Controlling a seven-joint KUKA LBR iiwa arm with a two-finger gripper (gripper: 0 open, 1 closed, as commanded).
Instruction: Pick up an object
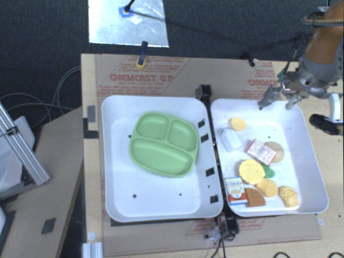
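camera view, small toy foods point(260, 171), mostly yellow

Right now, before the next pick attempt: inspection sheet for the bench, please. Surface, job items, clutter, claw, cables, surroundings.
Surface: bench lined with printed cardboard, bearing two white bins side by side; left bin, right bin.
Job's things: in the right bin, a yellow round piece, white piece, red and white packet, tan disc, yellow disc, small carton, brown piece and two yellow-orange pieces.
Clutter: green divided plate in the left bin.
Claw: claw open, above the right bin's far edge, holding nothing.
Cables: dark cable behind the bench; grey cables at left.
Surroundings: metal sheet, aluminium rail.
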